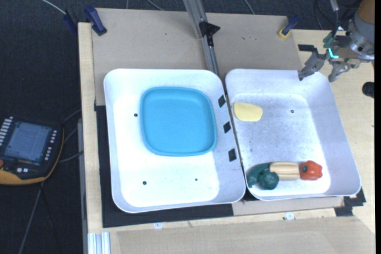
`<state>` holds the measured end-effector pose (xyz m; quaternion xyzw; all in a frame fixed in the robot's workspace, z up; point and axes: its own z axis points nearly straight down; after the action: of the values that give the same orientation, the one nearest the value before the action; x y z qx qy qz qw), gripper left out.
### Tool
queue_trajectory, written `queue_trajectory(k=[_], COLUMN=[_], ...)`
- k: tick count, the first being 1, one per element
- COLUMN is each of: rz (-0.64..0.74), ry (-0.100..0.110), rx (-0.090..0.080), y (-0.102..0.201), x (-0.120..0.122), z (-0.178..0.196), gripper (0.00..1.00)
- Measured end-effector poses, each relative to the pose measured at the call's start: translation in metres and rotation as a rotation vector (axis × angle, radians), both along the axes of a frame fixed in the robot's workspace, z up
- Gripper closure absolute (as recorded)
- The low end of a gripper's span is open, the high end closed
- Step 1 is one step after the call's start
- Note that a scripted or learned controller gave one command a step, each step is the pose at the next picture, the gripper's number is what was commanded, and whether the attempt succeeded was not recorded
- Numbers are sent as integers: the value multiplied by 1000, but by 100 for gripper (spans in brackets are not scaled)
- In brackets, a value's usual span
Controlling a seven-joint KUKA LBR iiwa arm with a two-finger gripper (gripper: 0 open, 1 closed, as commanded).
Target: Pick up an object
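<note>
1. The gripper [322,70] hangs over the far right corner of the right bin [333,128], at the rim, its two fingers spread apart with nothing between them.
2. Most of that bin's floor lies bare between the far rim and the things along its near edge.
3. The arm [364,27] is cut off at the right edge, so only its wrist shows.
4. In the right bin a pale yellow piece [247,112] lies near the left wall; along the near wall sit a dark green lump [263,178], a tan cylinder [285,171] and a red piece [310,170], touching in a row.
5. The left bin [125,181] holds a blue square tray [178,121].
</note>
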<state>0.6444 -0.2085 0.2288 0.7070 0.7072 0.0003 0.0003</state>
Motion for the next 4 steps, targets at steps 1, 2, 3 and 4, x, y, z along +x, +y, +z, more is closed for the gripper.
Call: queue_trajectory(k=[1,2,3,4], rz=[0,0,0,0], ry=[0,5,5,1], rx=[0,1,1,0], y=[0,2,-3,-2], x=[0,-3,0,0], z=[0,-62,-123,-134], gripper=[0,0,0,0])
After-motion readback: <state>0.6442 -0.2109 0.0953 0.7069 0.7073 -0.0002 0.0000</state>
